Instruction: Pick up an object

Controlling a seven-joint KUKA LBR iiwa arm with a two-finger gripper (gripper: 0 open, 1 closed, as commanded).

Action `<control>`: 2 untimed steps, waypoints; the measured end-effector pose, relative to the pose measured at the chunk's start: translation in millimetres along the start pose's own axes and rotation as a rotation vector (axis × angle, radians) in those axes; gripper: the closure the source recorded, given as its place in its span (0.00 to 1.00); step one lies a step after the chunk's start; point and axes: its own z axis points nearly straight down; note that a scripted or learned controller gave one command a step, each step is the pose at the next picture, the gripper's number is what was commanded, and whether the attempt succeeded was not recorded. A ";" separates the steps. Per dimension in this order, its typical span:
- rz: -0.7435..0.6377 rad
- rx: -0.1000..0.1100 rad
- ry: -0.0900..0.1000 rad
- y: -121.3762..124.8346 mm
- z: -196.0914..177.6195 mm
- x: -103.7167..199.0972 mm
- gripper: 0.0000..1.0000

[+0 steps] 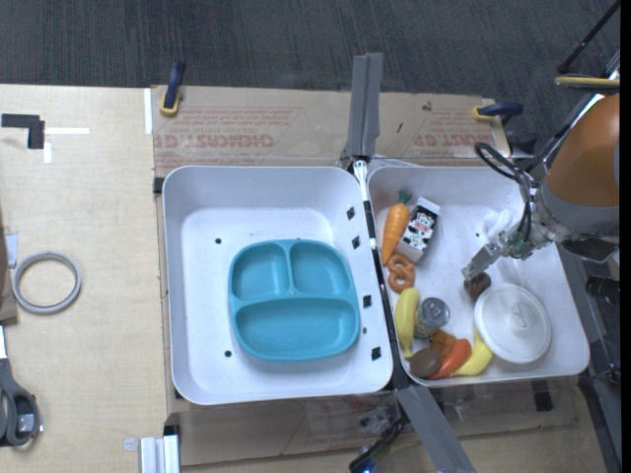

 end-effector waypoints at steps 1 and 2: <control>0.043 0.000 0.001 27.9 21.5 14.0 0.00; -0.075 -0.001 0.005 -60.9 11.6 81.6 0.00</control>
